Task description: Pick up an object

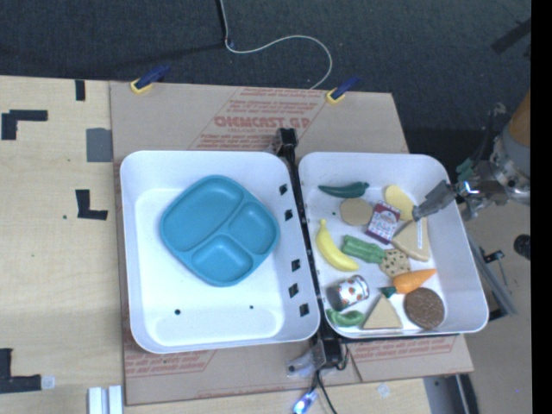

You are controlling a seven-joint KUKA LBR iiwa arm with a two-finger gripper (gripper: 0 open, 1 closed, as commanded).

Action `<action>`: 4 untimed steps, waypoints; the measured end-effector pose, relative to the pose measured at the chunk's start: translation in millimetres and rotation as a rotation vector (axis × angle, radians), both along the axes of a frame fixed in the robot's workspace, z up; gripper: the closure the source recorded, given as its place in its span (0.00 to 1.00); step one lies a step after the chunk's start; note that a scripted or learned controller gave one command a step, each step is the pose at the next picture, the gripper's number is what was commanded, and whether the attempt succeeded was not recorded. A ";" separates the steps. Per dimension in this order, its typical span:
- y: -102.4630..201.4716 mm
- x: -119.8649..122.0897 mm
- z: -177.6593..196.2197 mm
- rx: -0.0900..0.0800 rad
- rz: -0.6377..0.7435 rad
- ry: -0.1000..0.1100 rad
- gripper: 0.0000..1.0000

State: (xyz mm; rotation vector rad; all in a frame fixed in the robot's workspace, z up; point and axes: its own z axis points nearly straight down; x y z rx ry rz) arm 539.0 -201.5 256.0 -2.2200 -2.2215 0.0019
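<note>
at the right edge of the right bin: the grey two-finger gripper (423, 209) reaches in over the rim, its tip low above the toy food.
jaws: too small and dark to judge; whether they are open or closed cannot be told, and no item is seen between them.
arm: the grey kuka arm (504, 175) enters from the right side, beyond the bin's right wall.
right bin: a shallow white plastic bin (461, 257) holding a heap of toy food.
far side of right bin: a dark green toy pepper (343, 189) lies near the far wall; a yellow toy lemon (398, 200) sits just left of the gripper tip.
middle of right bin: a tan round toy biscuit (354, 211), a small purple-and-white packet (382, 222), a yellow toy banana (331, 247), a green toy pod (363, 250) and a cream wedge of toy cheese (414, 241).
near side of right bin: an orange toy carrot (414, 279), a brown round toy patty (424, 307), a pale triangular toy sandwich (383, 315) and a small red-and-white can (350, 292).
left bin: a shallow white plastic bin (142, 231) bearing a blue three-compartment plastic plate (219, 229) near its centre.
under both bins: a brown cardboard sheet (259, 119) on the bench.
</note>
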 end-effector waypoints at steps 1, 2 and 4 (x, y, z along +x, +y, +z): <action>0.7 0.4 9.7 0.000 0.001 0.000 1.00; 138.2 14.2 71.8 0.004 0.016 -0.007 1.00; 197.9 -57.4 180.8 0.001 0.001 -0.001 1.00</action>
